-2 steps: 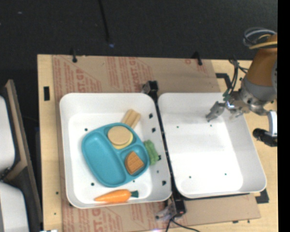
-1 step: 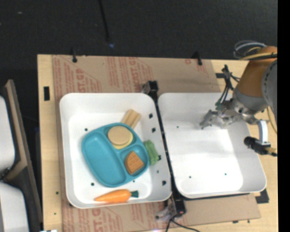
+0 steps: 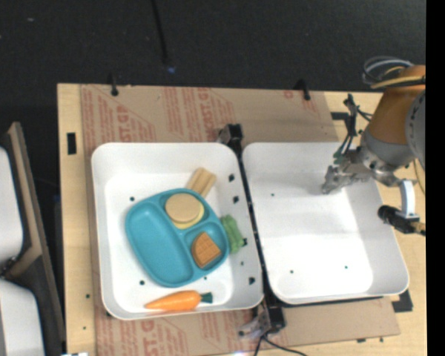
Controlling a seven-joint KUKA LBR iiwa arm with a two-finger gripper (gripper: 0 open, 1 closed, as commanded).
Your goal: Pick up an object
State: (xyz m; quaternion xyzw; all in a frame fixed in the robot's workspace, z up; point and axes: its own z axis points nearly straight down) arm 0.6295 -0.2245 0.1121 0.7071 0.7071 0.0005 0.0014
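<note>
A blue divided plate (image 3: 159,243) lies in the left bin (image 3: 107,191), with a round tan cookie (image 3: 185,208) and a brown waffle piece (image 3: 206,249) in its compartments. A wooden block (image 3: 202,180) pokes out behind the plate. A green piece (image 3: 232,233) rests against the plate's right side. An orange carrot (image 3: 179,300) lies along the bin's front wall. My gripper (image 3: 335,178) hangs over the upper right part of the right bin (image 3: 319,273), far from all these objects, with nothing visible between its fingers.
The arm's orange band (image 3: 389,117) and grey wrist stand over the right bin's far right corner. A black clamp (image 3: 231,134) sits at the back where the two bins meet. Cardboard covers the bench around the bins.
</note>
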